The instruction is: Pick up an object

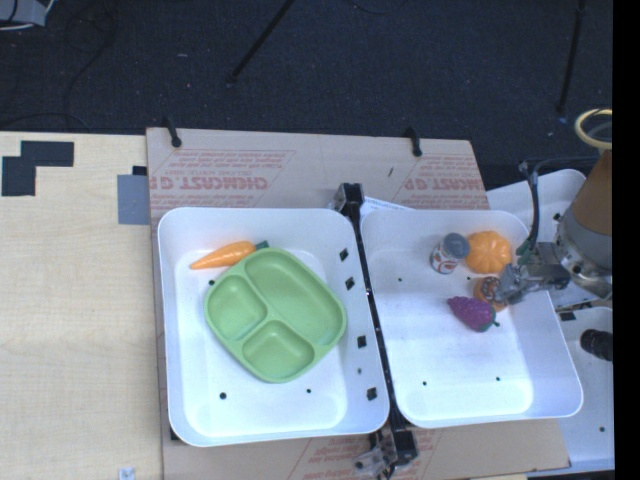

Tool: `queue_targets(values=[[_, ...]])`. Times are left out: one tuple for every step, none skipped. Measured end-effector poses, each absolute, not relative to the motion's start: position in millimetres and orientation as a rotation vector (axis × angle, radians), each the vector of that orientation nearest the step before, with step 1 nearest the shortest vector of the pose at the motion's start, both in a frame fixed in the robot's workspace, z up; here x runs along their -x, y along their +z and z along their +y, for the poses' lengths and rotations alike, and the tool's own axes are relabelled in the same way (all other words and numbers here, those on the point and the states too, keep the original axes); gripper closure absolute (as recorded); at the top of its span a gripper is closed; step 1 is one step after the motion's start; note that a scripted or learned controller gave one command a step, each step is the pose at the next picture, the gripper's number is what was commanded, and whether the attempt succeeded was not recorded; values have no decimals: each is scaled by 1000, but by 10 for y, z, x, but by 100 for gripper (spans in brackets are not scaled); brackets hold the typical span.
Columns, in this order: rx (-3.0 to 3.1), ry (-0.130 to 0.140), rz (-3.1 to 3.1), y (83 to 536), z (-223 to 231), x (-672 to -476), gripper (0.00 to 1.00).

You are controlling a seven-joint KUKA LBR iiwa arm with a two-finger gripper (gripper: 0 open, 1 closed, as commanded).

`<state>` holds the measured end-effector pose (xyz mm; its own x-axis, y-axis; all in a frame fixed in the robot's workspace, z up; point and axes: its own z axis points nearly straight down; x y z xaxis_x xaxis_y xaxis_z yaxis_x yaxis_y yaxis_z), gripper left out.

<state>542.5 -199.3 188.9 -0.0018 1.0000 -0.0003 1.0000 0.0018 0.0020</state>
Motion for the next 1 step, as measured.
queue_targets(values=[[-2218, 2, 2222, 2344, -2000, -5431, 100]])
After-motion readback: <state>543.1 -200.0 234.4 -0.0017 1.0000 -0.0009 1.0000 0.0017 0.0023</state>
